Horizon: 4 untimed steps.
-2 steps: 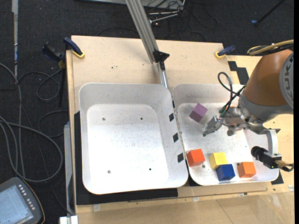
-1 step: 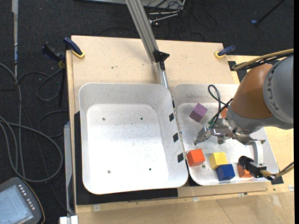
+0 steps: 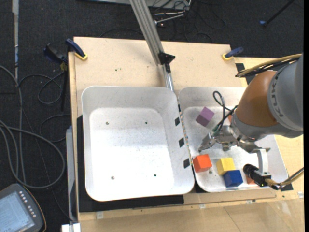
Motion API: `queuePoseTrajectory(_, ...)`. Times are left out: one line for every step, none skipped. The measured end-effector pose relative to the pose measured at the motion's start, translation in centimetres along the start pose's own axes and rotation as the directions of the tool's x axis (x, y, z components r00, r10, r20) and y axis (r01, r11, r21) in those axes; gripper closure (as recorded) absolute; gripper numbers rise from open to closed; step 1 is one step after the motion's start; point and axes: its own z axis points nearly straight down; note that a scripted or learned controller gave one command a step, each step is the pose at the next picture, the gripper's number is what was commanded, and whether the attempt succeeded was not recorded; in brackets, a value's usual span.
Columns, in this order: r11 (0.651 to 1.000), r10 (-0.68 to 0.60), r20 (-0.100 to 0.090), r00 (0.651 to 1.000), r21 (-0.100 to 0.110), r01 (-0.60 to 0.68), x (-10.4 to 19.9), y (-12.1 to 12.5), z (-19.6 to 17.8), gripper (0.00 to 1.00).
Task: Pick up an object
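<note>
Fingers: the fingers hang low over the floor of the right bin, pointing left. They are a little parted with nothing between them, just beyond the orange cube and clear of it.
Blue cube: the blue cube is the nearest object, by the right bin's near rim and touching the yellow cube.
Small red-orange piece: it lies just right of the blue cube, partly hidden by the robot, so its shape cannot be told.
Yellow cube: the yellow cube sits between the blue cube and the orange cube.
Orange cube: the orange cube is left of the yellow one, near the rim shared with the left bin, and is the closest object to the fingers.
Purple cube: the purple cube is tilted and alone, farther back than the fingers and well apart from the other cubes.
Arm: the grey arm, with its orange band, covers the right side of the right bin.
Left bin: the left bin is white and speckled. Black clips sit along the rim where the two bins meet.
Worktop: the worktop is pale chipboard with blue-and-yellow clamps at its far corners.
Pole: a metal pole slants down from the far side to the far end of the bins' join.
Floor: the floor is dark carpet with black cables on the left and a screened handset at the near left.
</note>
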Motion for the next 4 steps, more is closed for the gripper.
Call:
queuePoseTrajectory(1.0, 0.0, 0.0, 1.0, -0.004, 0.0, 0.0, 0.1, -1.1, 1.0)
queuePoseTrajectory(1.0, -0.004, 0.001, 1.0, -0.008, 0.004, 0.6, 1.1, -6.5, 1.0)
queuePoseTrajectory(1.0, -0.004, 0.001, 1.0, -0.008, 0.004, 1.4, 1.3, -11.1, 1.0)
queuePoseTrajectory(1.0, -0.003, 0.002, 1.0, -0.007, 0.003, 0.6, 2.0, -15.9, 1.0)
